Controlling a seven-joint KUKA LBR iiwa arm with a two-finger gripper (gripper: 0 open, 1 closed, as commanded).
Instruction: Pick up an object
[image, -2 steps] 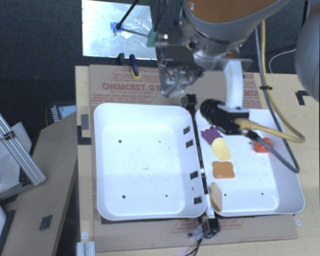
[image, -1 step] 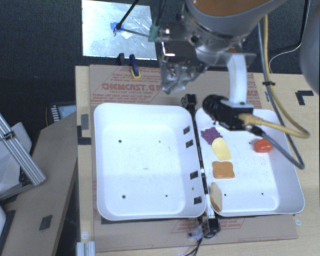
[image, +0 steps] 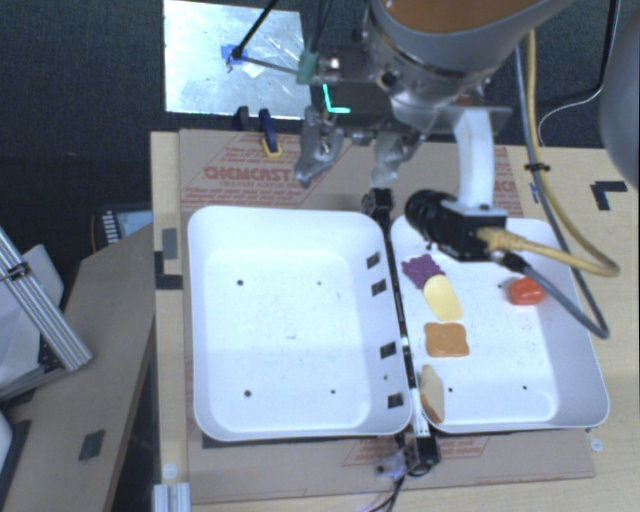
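White bins, two, sit side by side on the counter (image: 130, 330). I count no loose pieces in the left bin (image: 210, 300). The right bin (image: 570, 370) holds five: one purple piece (image: 422, 268), one yellow piece (image: 441, 297), one orange square (image: 446, 340), one red piece (image: 525, 292) and one tan piece (image: 432, 392) against its left wall. The fingers (image: 316, 165) hang spread apart behind the bins, with nothing between them. I judge the pick not yet started; approach, grasp and lift all remain.

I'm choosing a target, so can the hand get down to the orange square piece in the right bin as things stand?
Probably yes: the orange square piece lies flat with open bin floor around it and nothing over it. The hand hangs high beyond the bins' far edge.
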